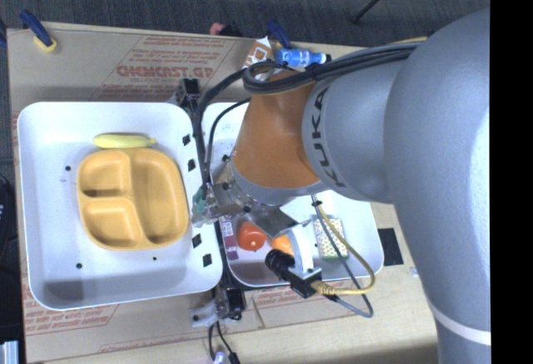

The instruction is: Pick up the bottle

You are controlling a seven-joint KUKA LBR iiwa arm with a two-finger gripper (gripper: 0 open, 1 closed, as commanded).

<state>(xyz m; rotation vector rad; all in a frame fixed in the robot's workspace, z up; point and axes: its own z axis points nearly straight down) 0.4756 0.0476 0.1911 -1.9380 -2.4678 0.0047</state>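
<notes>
The arm reaches over the right bin [366,258] and hides most of it. Its gripper [215,206] points down at the bin's left wall, just above the near left corner. An orange round piece [251,235] lies right below the wrist, beside a white labelled thing [227,241] against the left wall; these may be the bottle's cap and body, but I cannot tell. Another small orange thing [284,242] lies just to the right of them. Nothing visible sits in the gripper.
The left bin [42,187] holds a yellow divided plate [132,196] with a yellow banana [124,140] behind it. A pale yellow-green block [332,239] lies near the right bin's front right. Cables run along the wall between the bins.
</notes>
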